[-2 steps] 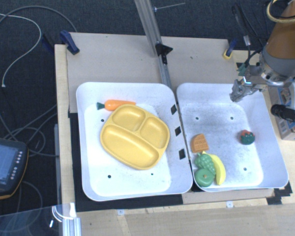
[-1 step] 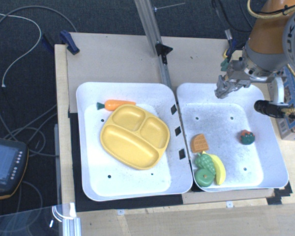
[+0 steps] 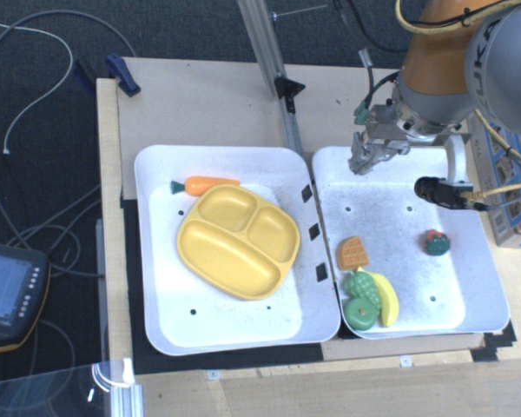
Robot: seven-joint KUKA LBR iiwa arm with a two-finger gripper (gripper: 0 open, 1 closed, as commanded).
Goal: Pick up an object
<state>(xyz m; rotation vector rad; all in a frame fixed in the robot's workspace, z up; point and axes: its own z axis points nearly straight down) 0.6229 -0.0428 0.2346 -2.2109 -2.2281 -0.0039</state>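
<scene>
Two shallow white bins are seen side by side on the counter (image 3: 200, 85): the left bin (image 3: 156, 320) in the frame's centre-left, the right bin (image 3: 478, 294) at centre-right. In the left bin, a yellow divided tray (image 3: 239, 241) is laid flat, and a toy carrot (image 3: 210, 183) is lodged just beyond its upper-left edge, apparently touching it. In the right bin, a cluster is found at the lower left: a waffle-like brown piece (image 3: 352, 253), with green grapes (image 3: 361, 287) just below it, a green round piece (image 3: 359, 314) under those, and a banana (image 3: 385, 299) pressed against their right side. A small red-and-green fruit (image 3: 436, 242) is set well apart, toward the right-hand wall. The pincer (image 3: 366, 159) is positioned over the upper-left corner of the right bin, well away from every object; nothing is seen between its fingers, and whether they are wide or narrow cannot be told. The arm (image 3: 451, 50) is entered from the upper right of the frame. A black cylindrical part (image 3: 441, 191) is seen just right of the pincer.
</scene>
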